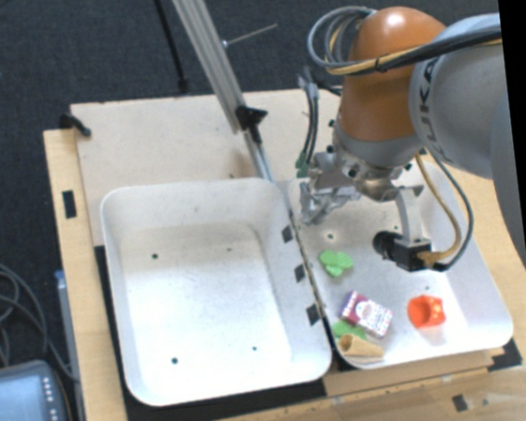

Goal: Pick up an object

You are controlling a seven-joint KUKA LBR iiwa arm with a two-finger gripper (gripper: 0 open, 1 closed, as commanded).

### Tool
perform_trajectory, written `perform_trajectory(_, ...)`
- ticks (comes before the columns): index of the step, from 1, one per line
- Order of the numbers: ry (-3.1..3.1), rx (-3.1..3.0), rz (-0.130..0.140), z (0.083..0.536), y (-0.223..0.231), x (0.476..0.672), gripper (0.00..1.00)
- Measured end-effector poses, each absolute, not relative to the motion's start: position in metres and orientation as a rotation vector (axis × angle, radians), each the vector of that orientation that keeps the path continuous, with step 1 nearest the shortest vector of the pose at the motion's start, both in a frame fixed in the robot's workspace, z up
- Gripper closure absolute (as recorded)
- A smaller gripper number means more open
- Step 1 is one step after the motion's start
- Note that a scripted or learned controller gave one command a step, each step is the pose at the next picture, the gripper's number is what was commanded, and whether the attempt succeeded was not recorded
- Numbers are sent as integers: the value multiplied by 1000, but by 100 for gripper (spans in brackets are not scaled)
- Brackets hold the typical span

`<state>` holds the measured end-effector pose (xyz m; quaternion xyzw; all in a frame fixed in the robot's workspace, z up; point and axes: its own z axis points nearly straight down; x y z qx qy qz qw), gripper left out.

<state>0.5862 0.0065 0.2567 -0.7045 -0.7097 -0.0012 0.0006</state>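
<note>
My gripper (315,204) hangs over the far left part of the right bin (470,285), close to the wall between the two bins. A small green object (336,262) lies in the bin just in front of the gripper, apart from it. Nearer the front lie a purple and white box (365,314), a tan cone-shaped piece (359,345) and an orange object (425,311). Nothing shows in the gripper's grasp.
The left bin (128,267) sits beside the right one, sharing a raised edge. A slanted metal pole (219,68) rises behind the bins. A black fitting with cables (401,249) hangs off the wrist above the right bin. The grey arm covers the bin's far right.
</note>
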Motion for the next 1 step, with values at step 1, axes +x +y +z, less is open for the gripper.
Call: perform_trajectory(1, -2228, -2213, 0, 251, 55, 575, 100)
